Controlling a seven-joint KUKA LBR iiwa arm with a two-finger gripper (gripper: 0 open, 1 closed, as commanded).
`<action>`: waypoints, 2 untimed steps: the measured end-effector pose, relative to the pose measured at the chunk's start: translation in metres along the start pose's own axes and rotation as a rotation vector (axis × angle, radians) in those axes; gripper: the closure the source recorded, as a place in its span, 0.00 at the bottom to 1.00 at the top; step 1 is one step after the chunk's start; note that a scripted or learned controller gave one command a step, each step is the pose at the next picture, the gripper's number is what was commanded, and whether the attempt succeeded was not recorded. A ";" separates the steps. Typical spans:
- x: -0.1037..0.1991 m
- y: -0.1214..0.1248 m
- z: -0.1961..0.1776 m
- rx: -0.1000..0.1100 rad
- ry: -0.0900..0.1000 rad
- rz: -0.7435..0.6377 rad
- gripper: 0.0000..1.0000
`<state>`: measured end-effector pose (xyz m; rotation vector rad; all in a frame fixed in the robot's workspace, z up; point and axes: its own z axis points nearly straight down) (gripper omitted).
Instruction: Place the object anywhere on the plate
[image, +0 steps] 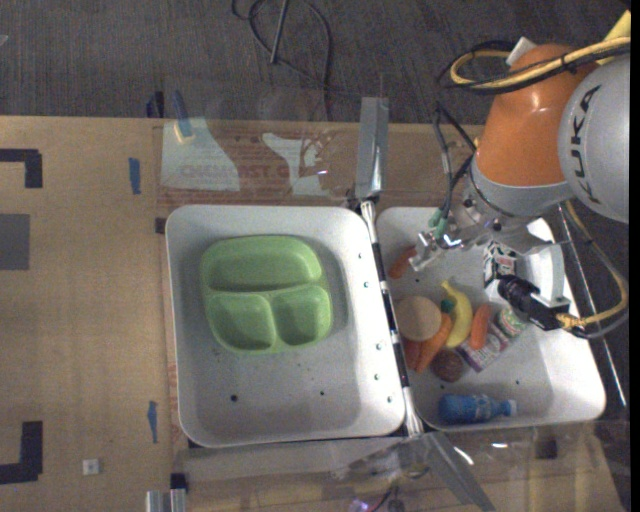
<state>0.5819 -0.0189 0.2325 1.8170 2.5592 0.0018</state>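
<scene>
A light green plate (265, 292) with three compartments lies in the left white bin (290, 410), and nothing rests on it. My gripper (433, 248) hangs over the upper left part of the right bin (560, 390), below the orange wrist band. Just to its lower left lies a small orange-red piece (401, 263). Under it, toy foods are heaped together: a tan round piece (420, 317), a yellow banana (458, 312), an orange carrot (428, 350) and a dark brown lump (447, 366). I see nothing held in the gripper.
A blue bottle (476, 407) lies near the right bin's front edge. A second small carrot (481, 325) and a purple packet (490, 350) sit right of the banana. A ridge (385, 320) divides the two bins. Cables trail from the arm at right.
</scene>
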 end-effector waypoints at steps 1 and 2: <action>-0.066 -0.025 -0.164 -0.001 -0.001 -0.079 1.00; -0.079 -0.135 -0.192 0.001 0.000 -0.266 1.00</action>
